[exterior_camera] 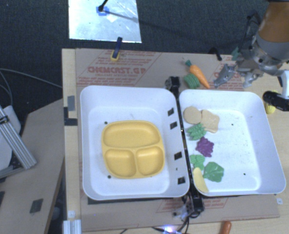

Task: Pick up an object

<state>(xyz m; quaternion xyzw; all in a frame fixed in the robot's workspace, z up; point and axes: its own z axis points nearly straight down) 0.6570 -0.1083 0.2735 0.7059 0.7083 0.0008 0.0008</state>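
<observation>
White plastic is what you are looking down on: two shallow bins sitting side by side on the bench. Your left bin (91, 101) is holding a yellow divided tray (133, 147). Your right bin (252, 145) is carrying the small things along its left side: a round cracker (192, 115) touching a slice of toast (210, 121), a green leaf (196, 131), purple grapes (205, 146), another green leaf (213, 171) and a yellow piece (200, 180). A toy carrot (198, 74) is lying outside, on the cardboard behind the bins. Your gripper (235, 74) is hanging past the far rim of the right bin, well apart from those things, fingers looking spread with nothing between them
</observation>
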